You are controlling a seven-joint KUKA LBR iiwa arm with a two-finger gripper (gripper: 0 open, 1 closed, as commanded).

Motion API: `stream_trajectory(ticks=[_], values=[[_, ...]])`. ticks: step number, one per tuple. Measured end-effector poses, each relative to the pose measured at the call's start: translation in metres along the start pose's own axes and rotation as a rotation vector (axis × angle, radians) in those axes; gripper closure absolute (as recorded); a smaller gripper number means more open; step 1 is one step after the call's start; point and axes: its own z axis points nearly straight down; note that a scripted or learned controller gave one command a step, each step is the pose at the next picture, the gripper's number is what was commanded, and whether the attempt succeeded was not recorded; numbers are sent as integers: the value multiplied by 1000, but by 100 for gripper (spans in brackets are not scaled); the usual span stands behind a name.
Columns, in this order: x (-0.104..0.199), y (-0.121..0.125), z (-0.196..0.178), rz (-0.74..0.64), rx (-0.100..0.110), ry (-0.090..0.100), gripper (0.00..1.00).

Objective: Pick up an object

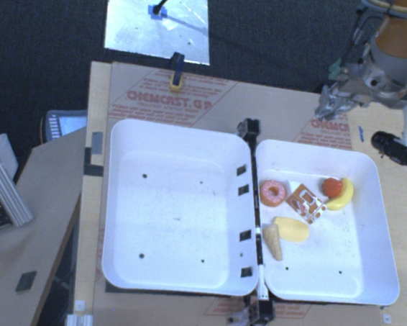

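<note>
Gripper [334, 107] being held above the bench beyond the right bin [382, 214], finger state cannot be told, nothing being seen in it, pink donut [272, 193], patterned box [306, 203], tomato [332, 187], banana [342, 196], yellow piece [292, 229] being kept in the right bin, left bin [177, 206] being seen beside it.

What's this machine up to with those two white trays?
A robot arm is meant to pick up one object. Its gripper hangs above the bench just behind the right bin, holding nothing. That bin contains a pink doughnut, a tomato, a banana, a small patterned box and two pale yellow pieces. All lie untouched.
</note>
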Motion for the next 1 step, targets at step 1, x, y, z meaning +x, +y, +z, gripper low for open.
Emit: stream_trajectory(ticks=[1], values=[[0, 1, -11, -4, -3, -1, 100]])
